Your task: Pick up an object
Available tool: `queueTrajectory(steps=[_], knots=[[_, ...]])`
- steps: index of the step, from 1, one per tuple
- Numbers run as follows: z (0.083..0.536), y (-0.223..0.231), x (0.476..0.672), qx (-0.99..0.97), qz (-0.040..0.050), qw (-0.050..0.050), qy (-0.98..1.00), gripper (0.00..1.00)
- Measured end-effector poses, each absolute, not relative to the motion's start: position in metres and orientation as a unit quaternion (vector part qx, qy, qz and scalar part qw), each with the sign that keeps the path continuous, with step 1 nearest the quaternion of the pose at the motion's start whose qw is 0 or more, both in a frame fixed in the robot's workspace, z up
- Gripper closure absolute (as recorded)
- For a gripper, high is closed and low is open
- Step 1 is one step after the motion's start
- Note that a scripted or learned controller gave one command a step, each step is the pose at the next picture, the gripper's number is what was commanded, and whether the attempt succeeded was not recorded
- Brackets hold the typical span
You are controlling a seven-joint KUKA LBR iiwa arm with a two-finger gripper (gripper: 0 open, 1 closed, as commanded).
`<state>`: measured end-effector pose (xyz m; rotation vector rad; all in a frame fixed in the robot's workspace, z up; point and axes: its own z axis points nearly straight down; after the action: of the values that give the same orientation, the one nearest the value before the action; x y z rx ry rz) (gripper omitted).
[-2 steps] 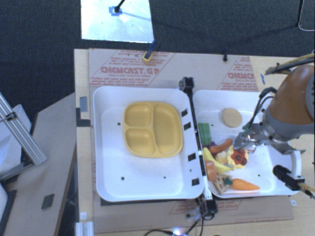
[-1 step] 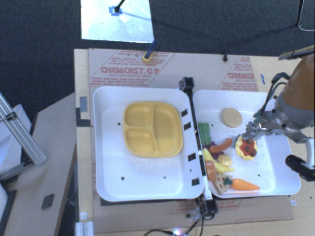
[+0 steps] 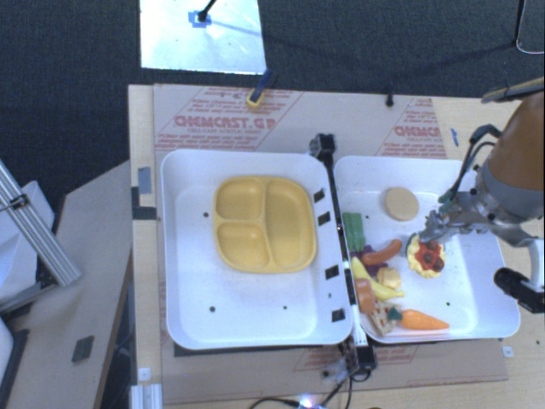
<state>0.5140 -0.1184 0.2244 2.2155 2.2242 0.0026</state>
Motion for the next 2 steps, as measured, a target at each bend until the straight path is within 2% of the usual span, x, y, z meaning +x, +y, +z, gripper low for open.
queueTrajectory(steps=[1,2], knots=[[0.233,-0.065,0.538,0.703,0.002,0.0,0.711,1.0],[0.223,-0.018,0.545,0.704,0.0007,0.0,0.71,1.0]])
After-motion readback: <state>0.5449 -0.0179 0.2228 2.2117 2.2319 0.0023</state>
